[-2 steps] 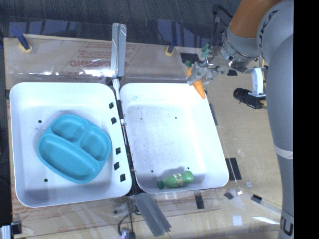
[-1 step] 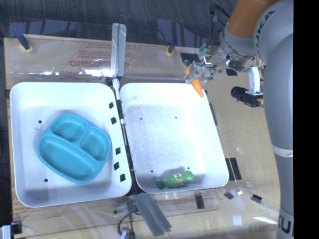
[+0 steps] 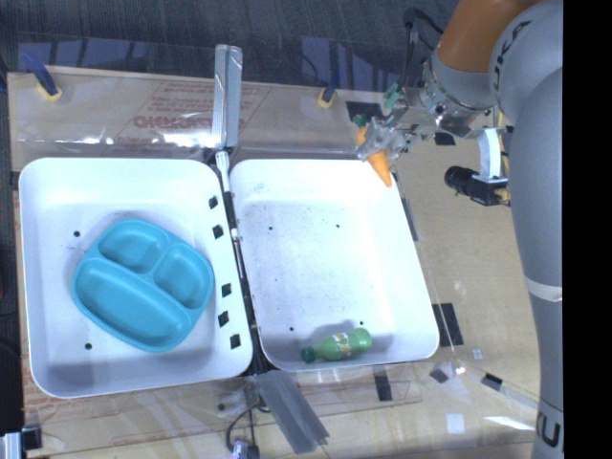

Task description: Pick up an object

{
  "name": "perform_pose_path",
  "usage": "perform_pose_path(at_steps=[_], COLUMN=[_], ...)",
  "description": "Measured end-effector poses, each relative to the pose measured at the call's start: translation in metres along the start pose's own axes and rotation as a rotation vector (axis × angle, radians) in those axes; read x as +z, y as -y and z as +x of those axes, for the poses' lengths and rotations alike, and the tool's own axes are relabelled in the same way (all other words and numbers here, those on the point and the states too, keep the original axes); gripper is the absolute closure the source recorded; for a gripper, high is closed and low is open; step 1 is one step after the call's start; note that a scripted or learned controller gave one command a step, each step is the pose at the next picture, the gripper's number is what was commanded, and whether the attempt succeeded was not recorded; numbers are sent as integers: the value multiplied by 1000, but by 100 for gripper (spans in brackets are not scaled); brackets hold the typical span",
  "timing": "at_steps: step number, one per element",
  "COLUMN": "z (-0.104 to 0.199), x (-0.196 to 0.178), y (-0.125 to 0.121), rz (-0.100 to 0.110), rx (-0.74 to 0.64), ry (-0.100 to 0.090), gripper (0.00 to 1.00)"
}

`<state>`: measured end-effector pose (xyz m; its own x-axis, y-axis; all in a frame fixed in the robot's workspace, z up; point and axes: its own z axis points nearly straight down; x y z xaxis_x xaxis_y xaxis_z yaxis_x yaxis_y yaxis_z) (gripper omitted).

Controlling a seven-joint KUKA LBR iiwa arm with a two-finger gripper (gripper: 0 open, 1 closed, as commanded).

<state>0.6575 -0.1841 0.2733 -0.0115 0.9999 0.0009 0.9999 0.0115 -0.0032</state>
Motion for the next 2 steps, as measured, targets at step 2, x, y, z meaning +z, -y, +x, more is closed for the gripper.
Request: perform_pose_path(at_steps=[2], z=[-2], x=[3], y=[0], rz=[0], rx=[1], ry=[0], gripper=[100])
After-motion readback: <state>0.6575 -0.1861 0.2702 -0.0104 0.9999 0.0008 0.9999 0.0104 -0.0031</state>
